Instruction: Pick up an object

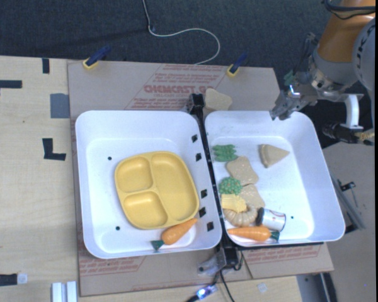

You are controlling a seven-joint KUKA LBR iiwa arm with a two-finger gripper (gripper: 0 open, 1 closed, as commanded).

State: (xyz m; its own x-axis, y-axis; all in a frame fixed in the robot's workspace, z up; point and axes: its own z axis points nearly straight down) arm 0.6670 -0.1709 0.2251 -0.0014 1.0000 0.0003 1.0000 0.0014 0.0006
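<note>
From my remote station, I see the left bin point(91, 168) holding a glossy yellow divided plate point(155, 189) and a carrot point(178, 231). The right bin point(309, 168) holds toy food: broccoli point(224, 152), bread slices point(242, 170), a second carrot point(249, 234) and a metal can point(272, 219). The gripper point(281, 111) hovers over its far rim, grasp unreadable.

Toy foods point(242, 190) lie clustered at the right bin's point(305, 131) left side; a tan wedge point(272, 154) lies apart.
</note>
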